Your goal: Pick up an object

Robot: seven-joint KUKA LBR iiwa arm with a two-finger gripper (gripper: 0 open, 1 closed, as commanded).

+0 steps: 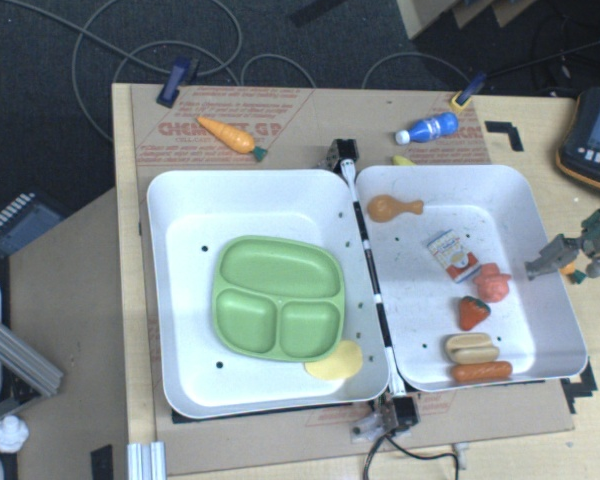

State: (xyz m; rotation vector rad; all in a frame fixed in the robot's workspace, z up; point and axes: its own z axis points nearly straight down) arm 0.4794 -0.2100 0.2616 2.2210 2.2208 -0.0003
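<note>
The right bin (420,298) holds several toy foods. There is a tan drumstick (393,207) at its far left and a small white and red packet (452,254) in the middle. A pink-red lump (492,284) and a strawberry (472,312) lie right of centre. A hot dog bun (470,346) and a sausage (483,371) rest near the front wall. My gripper (552,258) hangs over the bin's right rim, just right of the pink-red lump, with nothing seen in it.
The left bin (180,218) carries a green divided plate (278,296) and a yellow disc (332,361). Behind the bins, a toy carrot (230,134) and a blue bottle (427,128) lie on the cardboard. A black clamp (344,153) sits at the bins' joint.
</note>
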